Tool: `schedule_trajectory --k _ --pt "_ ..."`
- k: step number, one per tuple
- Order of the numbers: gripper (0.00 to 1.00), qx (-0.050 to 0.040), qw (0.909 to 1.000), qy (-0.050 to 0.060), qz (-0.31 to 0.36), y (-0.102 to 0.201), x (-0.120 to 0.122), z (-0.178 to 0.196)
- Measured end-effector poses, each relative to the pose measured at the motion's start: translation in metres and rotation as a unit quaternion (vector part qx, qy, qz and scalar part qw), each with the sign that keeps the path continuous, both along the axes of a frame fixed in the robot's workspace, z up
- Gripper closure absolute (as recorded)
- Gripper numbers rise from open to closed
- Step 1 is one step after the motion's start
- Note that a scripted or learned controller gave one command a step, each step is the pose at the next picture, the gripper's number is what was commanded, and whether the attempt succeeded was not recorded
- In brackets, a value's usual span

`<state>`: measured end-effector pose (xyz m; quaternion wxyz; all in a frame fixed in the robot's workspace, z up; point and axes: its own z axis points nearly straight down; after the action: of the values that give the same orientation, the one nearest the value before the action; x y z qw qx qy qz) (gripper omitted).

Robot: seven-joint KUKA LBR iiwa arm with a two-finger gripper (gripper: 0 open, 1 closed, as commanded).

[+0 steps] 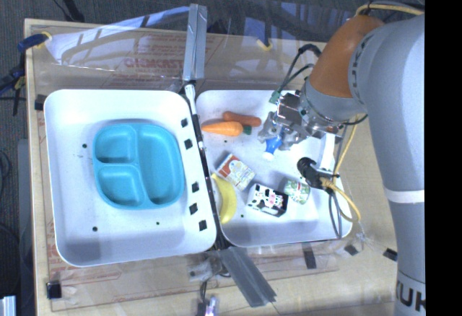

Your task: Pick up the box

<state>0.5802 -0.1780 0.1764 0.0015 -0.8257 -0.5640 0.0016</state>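
A wooden bench [108, 275] on dark carpet bears two white bins. The left bin [65, 185] holds a blue divided tray [137, 165]. The right bin [317, 224] holds carrots [227, 125], a banana [228, 200], the box [267, 200] near its front edge, and the gripper [278, 135] further back; its state I cannot tell.

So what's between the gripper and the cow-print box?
Camera view: bare white bin floor separates the gripper from the cow-print box; nothing lies there.

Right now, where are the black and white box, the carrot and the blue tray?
black and white box [267, 200]: camera view, middle of its top face.
carrot [221, 129]: camera view, middle of its orange body.
blue tray [138, 165]: camera view, ridge between its compartments.
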Motion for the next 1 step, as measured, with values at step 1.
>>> schedule_trajectory --k 1 --pt "1.00 0.0004 0.9985 0.001 -0.054 0.0020 -0.0311 0.0080"
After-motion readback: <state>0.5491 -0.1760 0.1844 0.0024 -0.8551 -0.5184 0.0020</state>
